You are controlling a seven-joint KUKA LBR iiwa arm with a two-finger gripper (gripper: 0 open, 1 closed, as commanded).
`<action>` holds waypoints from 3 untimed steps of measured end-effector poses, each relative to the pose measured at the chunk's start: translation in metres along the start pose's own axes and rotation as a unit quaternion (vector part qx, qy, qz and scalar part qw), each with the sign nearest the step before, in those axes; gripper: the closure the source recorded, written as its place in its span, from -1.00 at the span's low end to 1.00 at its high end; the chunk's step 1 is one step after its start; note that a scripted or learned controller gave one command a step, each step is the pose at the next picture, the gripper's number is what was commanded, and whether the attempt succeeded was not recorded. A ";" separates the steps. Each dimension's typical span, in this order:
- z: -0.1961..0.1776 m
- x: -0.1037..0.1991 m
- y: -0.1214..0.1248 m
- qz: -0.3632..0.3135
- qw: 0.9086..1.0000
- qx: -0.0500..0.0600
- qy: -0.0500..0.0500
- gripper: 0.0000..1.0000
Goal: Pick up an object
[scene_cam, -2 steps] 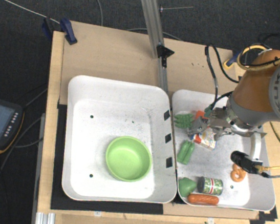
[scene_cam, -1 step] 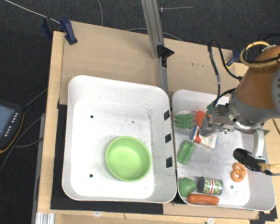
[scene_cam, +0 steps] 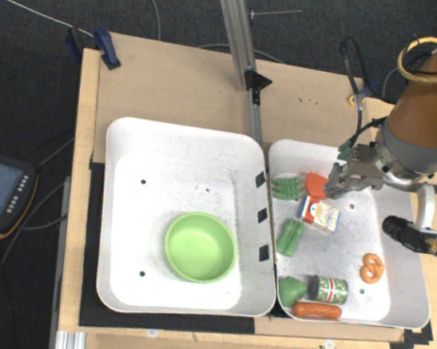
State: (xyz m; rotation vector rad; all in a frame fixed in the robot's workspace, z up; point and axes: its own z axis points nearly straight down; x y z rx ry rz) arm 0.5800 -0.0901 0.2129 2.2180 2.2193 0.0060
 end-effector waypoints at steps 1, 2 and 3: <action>-0.020 0.000 0.001 0.000 1.000 0.001 0.000 1.00; -0.010 0.048 0.014 -0.002 1.000 0.003 0.001 1.00; -0.003 0.104 0.027 -0.002 1.000 0.003 0.001 1.00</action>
